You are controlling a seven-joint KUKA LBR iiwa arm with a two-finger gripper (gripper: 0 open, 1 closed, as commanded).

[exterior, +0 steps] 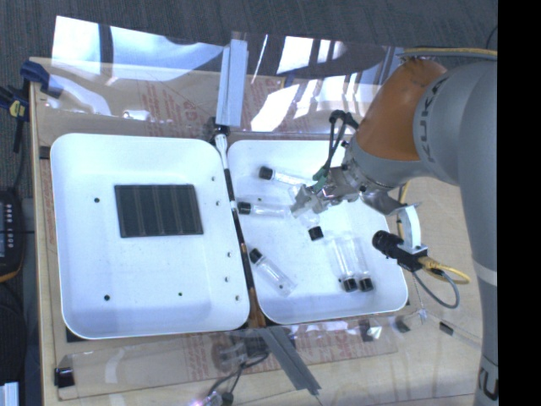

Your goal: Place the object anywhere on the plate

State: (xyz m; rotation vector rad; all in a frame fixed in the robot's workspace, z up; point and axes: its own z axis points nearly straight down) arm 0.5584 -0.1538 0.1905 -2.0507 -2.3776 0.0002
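Two white bins are seen on a pale wooden bench printed with faint reddish lettering. In the left bin, a dark grey plate marked by vertical ribbing is found, and the bin's floor is dotted with small dark holes. In the right bin, several clear vials with black caps are scattered, along with a loose black cap. The arm is coloured grey, with an orange band above the wrist. The gripper is shown as silvery metal. A yellow cable and a black one are seen at the right. The floor is covered in dark grey ribbed carpet.
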